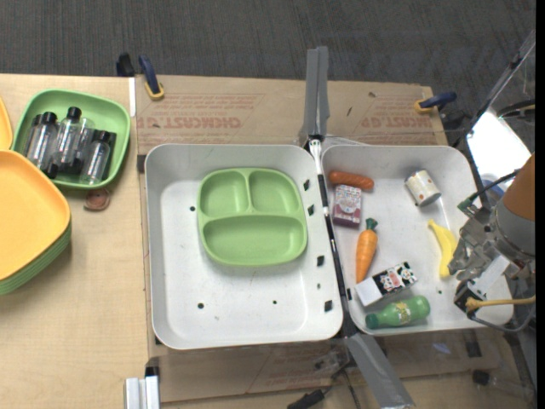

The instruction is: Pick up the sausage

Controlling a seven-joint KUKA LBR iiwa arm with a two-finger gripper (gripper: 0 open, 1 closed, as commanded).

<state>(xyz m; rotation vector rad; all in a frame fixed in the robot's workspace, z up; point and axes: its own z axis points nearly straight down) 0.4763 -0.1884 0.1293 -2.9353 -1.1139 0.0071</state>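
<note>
A: Where is the sausage [352, 179] lying?
B: Well away from the end effector [470, 262], up-left across the bin, long axis running crosswise. I'm not telling its grip state.

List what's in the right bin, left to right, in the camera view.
sausage → carrot → green bottle → white can → banana. Boxes left out: they overlap in x with neighbours. Gripper sits at the bin's right edge.

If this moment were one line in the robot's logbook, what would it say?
stage: approach | sausage: top-left of right bin, beside small red box | gripper: at bin's right edge, far from sausage
</note>
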